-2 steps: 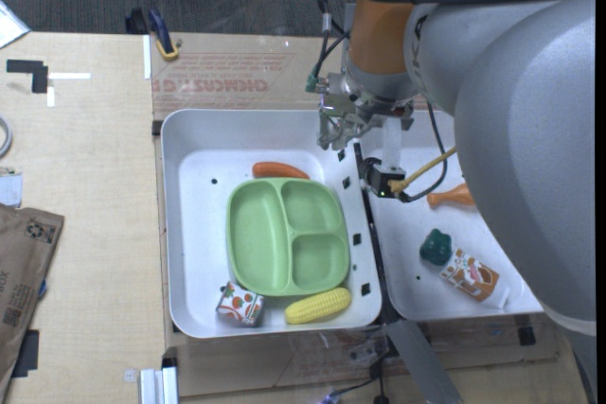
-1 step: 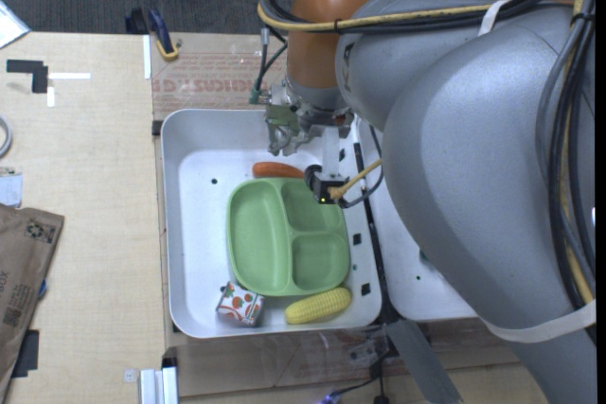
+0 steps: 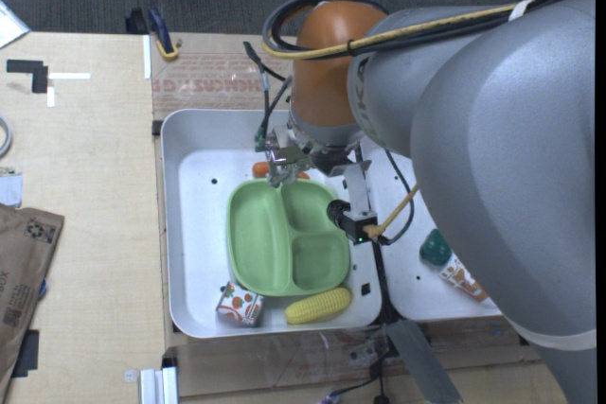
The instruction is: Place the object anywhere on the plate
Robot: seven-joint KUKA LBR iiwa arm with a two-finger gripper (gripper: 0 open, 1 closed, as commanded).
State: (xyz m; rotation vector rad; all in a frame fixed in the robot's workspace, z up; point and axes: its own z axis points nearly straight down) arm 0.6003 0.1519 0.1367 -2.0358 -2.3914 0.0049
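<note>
A green divided plate lies in the left white bin. Just beyond its far rim lies a small orange object, showing on both sides of my gripper. The gripper points down right over that object, at the plate's far edge. The wrist and the orange-banded arm above hide most of the object and the contact, so I cannot tell whether it is held.
A yellow corn cob and a small red-and-white carton lie at the bin's near wall, below the plate. The right bin holds a teal item and an orange-and-white packet. The arm covers much of the right side.
</note>
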